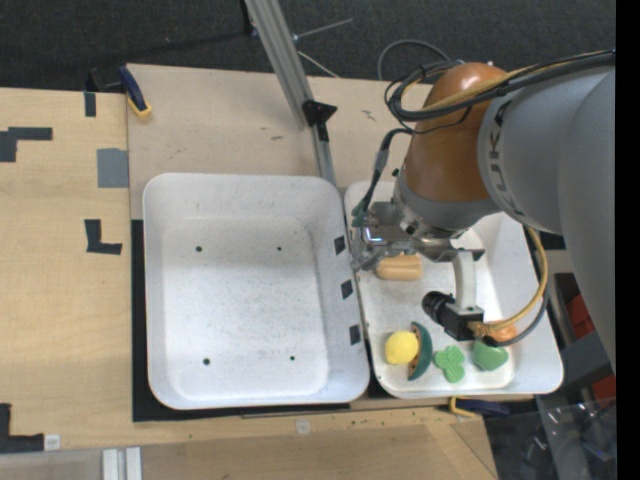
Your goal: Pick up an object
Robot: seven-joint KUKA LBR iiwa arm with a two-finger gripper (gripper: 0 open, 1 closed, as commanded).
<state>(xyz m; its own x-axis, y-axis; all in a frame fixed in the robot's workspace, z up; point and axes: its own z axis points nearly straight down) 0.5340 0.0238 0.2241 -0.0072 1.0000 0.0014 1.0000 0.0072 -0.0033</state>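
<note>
My gripper (pixel 372 246) hangs low over the left part of the right bin (pixel 535 363), close to its left wall. A tan wooden block (pixel 398 268) lies just below and right of the gripper, touching or nearly touching it; I cannot tell if it is gripped. Nearer the bin's front lie a yellow ball (pixel 402 347), a dark green curved piece (pixel 422 354) against the ball, and two light green pieces (pixel 452 361) (pixel 489 356). The arm's orange band and grey body cover the back of the bin.
The left bin (pixel 165 268) sits directly beside the right one, their walls meeting near the gripper. A slanted metal pole (pixel 285 58) rises behind the bins. A black cable fitting (pixel 445 311) hangs off the arm over the right bin.
</note>
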